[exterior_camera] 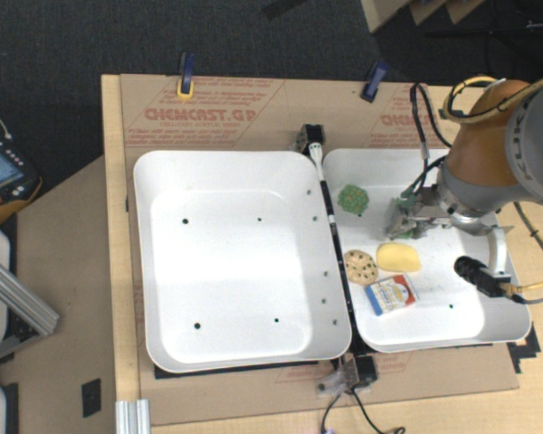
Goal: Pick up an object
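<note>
Pincer (405, 222) low in the right bin (434, 333), just above a tight cluster of small things.

The arm (489, 165) reaches in from the right and its pincer sits just beyond the yellow piece (398, 259); whether it is released or clenched I cannot tell, and nothing shows between its tips. The likely targets lie close together: a green clump (353, 198) to the left of the pincer, a cookie (360, 265) touching the yellow piece near the divider, and a red and blue packet (392, 294) just nearer. The risk, I judge, is a descent that lands between items and closes on nothing, or nudges the rounded yellow piece so it rolls aside. The flat packet may slip from a pinch. The left bin (154, 242) holds nothing to pick.
</note>
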